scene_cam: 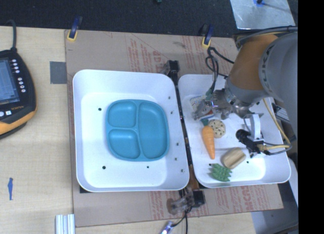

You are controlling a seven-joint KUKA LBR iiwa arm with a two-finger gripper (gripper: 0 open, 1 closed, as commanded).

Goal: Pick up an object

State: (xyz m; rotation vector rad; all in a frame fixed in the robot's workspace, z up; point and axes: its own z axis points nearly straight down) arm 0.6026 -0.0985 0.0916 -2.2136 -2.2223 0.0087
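The pincer (205, 107) hangs low in the right bin (273, 174); whether it grips anything, I cannot tell. Just below it lie a cookie (218, 127) and a carrot (208, 142).

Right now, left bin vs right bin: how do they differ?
The left bin looks wider than the right bin. The left bin holds a single blue divided plate; the right bin holds several small things: a carrot, a cookie, a tan bread-like piece and a green leafy piece. The arm hangs over the right bin, not the left bin. Both are shallow, white, with rounded corners.
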